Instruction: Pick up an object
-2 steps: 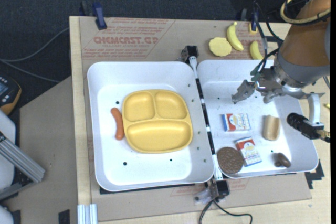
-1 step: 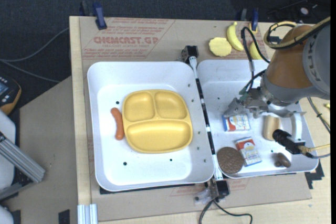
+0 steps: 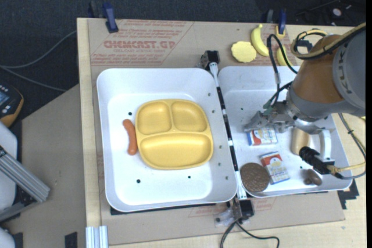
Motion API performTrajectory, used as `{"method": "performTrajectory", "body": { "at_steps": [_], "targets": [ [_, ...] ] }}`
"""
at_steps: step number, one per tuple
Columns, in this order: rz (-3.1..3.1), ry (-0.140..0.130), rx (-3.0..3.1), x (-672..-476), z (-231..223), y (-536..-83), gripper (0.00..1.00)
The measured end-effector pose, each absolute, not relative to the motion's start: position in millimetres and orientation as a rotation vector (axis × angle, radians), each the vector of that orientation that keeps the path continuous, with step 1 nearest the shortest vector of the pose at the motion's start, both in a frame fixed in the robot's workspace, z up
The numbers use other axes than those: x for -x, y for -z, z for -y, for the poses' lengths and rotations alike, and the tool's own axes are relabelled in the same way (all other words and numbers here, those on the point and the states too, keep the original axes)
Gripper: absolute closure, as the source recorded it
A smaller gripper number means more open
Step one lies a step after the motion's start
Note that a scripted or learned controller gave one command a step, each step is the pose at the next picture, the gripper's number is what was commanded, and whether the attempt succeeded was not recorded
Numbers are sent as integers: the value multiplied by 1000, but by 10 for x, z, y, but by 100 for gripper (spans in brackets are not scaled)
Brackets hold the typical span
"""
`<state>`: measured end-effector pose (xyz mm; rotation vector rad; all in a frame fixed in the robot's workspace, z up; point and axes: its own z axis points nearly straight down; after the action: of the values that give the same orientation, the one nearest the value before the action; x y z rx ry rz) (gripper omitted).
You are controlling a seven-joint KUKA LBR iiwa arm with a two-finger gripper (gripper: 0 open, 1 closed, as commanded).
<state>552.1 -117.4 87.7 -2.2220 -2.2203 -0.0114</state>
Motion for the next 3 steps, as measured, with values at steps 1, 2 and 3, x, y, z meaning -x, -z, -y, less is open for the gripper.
{"method": "performTrajectory", "body": {
  "at_steps": [1, 2, 3],
  "targets": [
    [2225, 4, 2234, -5754, 1807, -1631, 0],
    [2215, -2, 2220, -5406, 2146, -810, 0],
    [2222, 1, 2224, -5432, 2132, -948, 100]
  ]
}}
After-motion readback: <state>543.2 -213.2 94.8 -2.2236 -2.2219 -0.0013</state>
